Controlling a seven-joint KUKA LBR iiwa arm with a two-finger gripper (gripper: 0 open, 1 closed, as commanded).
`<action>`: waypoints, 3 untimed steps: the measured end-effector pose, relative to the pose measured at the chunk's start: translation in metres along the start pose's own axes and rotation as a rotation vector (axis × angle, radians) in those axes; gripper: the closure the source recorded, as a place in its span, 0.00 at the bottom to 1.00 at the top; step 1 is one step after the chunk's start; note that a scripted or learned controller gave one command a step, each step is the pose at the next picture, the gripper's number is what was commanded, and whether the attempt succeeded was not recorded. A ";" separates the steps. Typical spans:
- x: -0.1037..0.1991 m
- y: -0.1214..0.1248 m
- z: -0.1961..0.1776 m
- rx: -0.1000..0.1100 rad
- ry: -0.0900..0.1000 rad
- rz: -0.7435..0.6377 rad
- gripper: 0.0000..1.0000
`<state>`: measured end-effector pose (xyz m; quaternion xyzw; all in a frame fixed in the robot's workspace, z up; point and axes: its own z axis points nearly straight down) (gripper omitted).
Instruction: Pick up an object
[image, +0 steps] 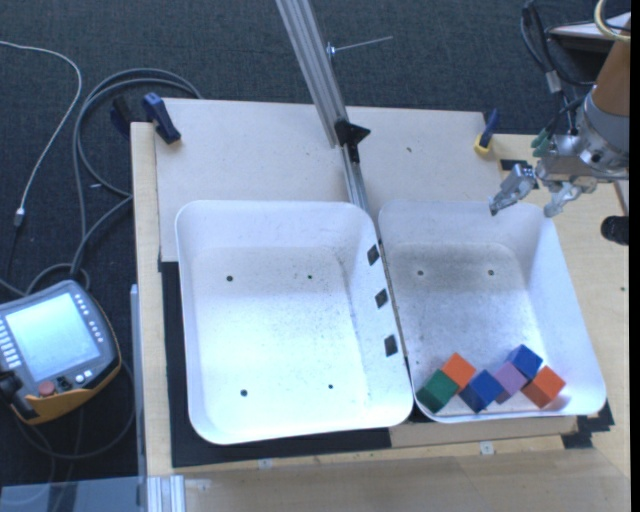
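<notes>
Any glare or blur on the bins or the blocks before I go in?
Camera view: light is soft and even, no hard glare; the right bin shows a dull grey smudge mid-floor; the blocks at its near edge read sharp with distinct colours; the gripper over its far rim looks slightly soft.

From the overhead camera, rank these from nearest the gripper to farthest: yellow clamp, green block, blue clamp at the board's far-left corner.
Measured from the gripper:
1. Yellow clamp, just left of it on the board's far edge.
2. Green block, near edge of the right bin.
3. Blue clamp, far-left corner.
</notes>
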<state>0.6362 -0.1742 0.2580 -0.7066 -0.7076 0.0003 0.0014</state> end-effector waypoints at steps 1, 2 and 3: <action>0.083 -0.044 0.089 0.010 0.005 -0.005 0.00; 0.029 -0.055 0.005 -0.012 -0.006 0.006 0.00; 0.048 -0.135 0.087 0.011 0.003 0.004 0.00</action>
